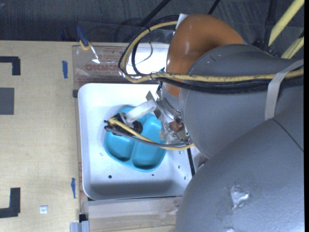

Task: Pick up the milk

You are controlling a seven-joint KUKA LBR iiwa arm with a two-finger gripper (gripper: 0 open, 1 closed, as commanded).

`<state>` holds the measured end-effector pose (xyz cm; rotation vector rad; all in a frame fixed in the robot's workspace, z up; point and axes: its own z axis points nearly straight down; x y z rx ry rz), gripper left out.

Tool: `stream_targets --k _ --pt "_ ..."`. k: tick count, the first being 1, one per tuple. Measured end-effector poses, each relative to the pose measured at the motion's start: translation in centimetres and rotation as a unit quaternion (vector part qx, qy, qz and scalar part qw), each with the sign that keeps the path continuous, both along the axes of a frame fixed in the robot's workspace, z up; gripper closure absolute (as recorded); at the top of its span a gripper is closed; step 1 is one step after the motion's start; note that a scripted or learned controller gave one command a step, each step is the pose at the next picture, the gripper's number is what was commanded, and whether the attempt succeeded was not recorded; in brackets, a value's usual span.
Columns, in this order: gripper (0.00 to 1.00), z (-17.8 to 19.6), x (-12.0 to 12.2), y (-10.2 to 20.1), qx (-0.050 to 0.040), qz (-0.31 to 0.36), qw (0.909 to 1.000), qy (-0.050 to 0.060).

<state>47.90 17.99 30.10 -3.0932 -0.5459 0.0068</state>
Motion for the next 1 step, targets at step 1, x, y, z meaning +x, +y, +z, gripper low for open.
stream_targets --k 1 --pt "1.0 1.76 0.1 4.4 -0.0004 -0.059 0.9983 -0.003"
